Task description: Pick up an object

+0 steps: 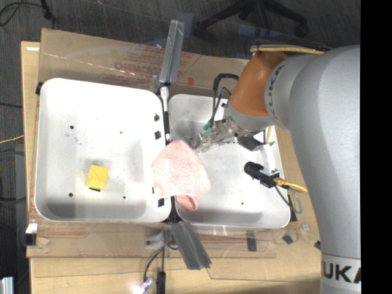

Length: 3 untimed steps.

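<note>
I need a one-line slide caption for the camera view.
Gripper over right bin beside pink cloth; yellow block in left bin.

Dark grey carpet floor all round, w/ thin cables trailing at top left. Black office chair base stands behind the bench at top. Bench top is light wood, w/ cardboard sheet on it.
</note>
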Each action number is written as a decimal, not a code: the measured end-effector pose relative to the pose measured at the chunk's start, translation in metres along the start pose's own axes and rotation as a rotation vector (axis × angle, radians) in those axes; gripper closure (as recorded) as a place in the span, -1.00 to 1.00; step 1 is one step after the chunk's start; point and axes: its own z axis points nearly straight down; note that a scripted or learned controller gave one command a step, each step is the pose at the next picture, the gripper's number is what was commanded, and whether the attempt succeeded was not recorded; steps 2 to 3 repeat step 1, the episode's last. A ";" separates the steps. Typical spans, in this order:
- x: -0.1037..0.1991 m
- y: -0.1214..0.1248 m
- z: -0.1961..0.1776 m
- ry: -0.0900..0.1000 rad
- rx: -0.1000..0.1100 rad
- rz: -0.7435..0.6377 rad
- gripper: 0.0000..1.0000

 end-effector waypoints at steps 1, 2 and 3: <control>0.059 0.044 -0.092 0.000 -0.003 0.007 1.00; 0.059 0.044 -0.092 0.000 -0.003 0.007 1.00; 0.059 0.044 -0.092 0.000 -0.003 0.007 1.00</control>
